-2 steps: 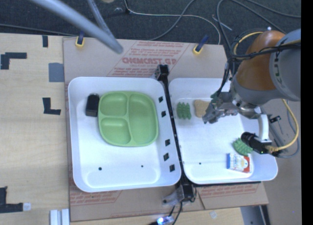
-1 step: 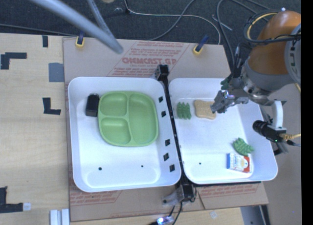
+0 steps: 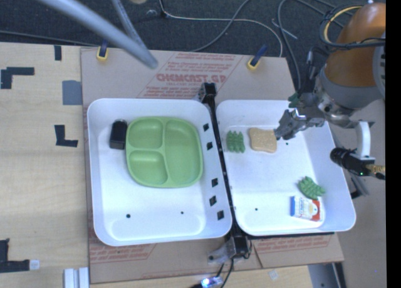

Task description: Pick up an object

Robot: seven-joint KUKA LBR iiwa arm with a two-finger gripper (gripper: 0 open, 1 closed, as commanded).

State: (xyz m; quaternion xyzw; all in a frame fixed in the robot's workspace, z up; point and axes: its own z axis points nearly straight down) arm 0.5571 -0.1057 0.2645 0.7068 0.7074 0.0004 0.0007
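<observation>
Cardboard-covered bench (image 3: 188,71) carries two white bins side by side. Hand (image 3: 285,129) hangs low in the right bin (image 3: 326,221), near its far right side, just beside the tan bread slice (image 3: 262,140); cannot tell whether it is apart or together, and nothing shows between its tips. Outward: green ridged piece (image 3: 235,141) left of the bread, leafy green item (image 3: 311,187) and small carton (image 3: 306,208) nearer the front. Left bin (image 3: 103,218) holds green divided plate (image 3: 165,152) and black block (image 3: 118,134). Judged: approach made, grasp and lift not yet done.
</observation>
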